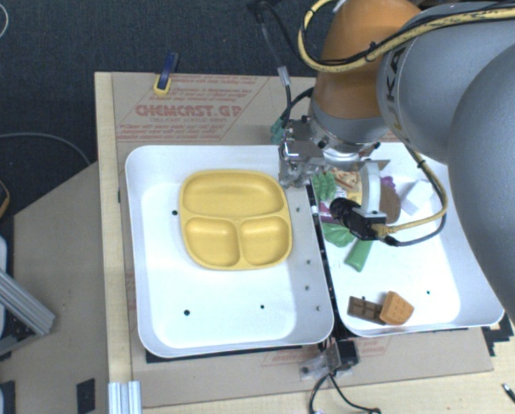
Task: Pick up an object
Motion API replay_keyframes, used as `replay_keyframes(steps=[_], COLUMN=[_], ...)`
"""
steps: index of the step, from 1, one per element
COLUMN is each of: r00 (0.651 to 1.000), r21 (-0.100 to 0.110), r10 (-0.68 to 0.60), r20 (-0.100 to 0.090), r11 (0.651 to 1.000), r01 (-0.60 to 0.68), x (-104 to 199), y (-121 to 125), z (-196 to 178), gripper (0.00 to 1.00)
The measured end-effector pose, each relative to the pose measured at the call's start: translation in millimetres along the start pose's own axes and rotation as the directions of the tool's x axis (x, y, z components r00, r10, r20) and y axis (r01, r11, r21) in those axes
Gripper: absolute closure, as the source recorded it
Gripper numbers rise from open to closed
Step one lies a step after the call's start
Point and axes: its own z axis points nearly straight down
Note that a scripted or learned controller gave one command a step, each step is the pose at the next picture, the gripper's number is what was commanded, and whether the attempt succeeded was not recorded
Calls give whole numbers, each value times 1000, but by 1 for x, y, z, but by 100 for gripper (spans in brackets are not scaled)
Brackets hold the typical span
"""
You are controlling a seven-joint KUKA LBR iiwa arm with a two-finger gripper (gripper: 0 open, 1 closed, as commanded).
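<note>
Arm (447,67) is biggest thing, grey w/ orange band, comes in from right and covers upper part of right bin. Wrist points down near the seam btw bins, top end.

Left bin (153,300): white, shallow, holds one yellow tray (235,218) w/ 3 compartments, one long on top, two small below. Tray sits in upper half of bin, slightly tilted, near the bin's right wall.

Right bin (447,291): white, partly hidden by arm. Has a clutter pile (361,201) under/just beside the wrist: green, purple, white, brown bits, can't separate them well. Green block (357,255) at pile's lower edge, tilted. Near front edge, apart from pile: brown block (363,309) touching an orange piece (397,309).

Gripper (313,169) low at top of right bin, by the divider, among the clutter. Jaw state: cannot tell, hidden by wrist body and cables. Nothing visibly lifted; objs all lying in bins.

Black cable (386,227) loops from wrist across the pile.

Cardboard sheet (197,106) w/ red print lies under bins, blue-yellow clip (165,76) on its top edge.
</note>
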Motion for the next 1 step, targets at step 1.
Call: replay_keyframes(steps=[1], r00=[1000], r21=[-2], r10=[4], r20=[2], r11=[1000], r01=[-4], x=[17], y=[21], z=[-9], gripper=[100])
